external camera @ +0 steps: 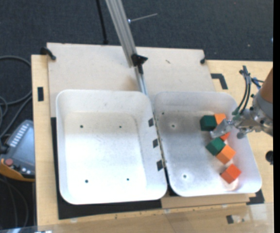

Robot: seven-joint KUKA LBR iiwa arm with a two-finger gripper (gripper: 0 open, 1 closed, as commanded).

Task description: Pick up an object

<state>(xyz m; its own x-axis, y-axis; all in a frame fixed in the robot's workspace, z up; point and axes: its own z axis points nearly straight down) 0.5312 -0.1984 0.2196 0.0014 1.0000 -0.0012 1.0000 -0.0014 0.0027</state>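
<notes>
I am looking at a small cluster of blocks lying in the right bin (179, 106), toward the edge nearest the arm. A dark green block (207, 123) is sitting at the far end of the cluster with an orange block (220, 119) touching it on the arm's side. Nearer the front edge, a second green block (215, 146) is resting against another orange block (225, 154), and a red-orange block (231, 173) is lying a little apart, close to the bin's front right corner.

I am judging these to be light, rigid cubes with flat faces: they should not deform or break, but smooth sides could slip or skid across the bin floor if they are pinched off-centre. The red-orange one is looking like the easiest to take, since its faces are free; I would be closing on two opposite flat sides. The touching pairs are leaving less room for fingers.

The hand (226, 126) is hanging low over the cluster, between the upper pair and the lower pair, and I cannot tell whether it is open or closed, or whether anything is in it.

The left bin (72, 106) is sitting just beside on the counter (179, 57), touching along the middle.
</notes>
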